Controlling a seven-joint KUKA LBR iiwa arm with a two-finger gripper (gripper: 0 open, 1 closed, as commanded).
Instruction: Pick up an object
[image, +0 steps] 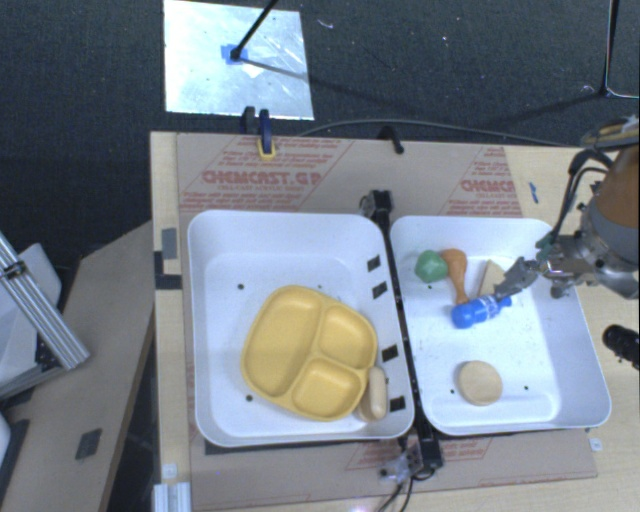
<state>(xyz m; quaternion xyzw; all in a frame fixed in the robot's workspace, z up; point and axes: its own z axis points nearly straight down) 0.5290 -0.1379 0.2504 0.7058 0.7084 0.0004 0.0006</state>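
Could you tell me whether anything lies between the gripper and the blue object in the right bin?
Nothing visible does. The gripper hangs at the upper right end of the blue object; the wooden block and orange piece lie beside that path.

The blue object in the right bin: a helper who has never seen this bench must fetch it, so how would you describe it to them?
Look in the right white bin, the one the arm reaches into. Near its middle, just below the gripper, lies a small blue bottle-like object on its side. It is the only blue item there; its neighbours are a green lump, an orange-tan piece and a round tan disc.
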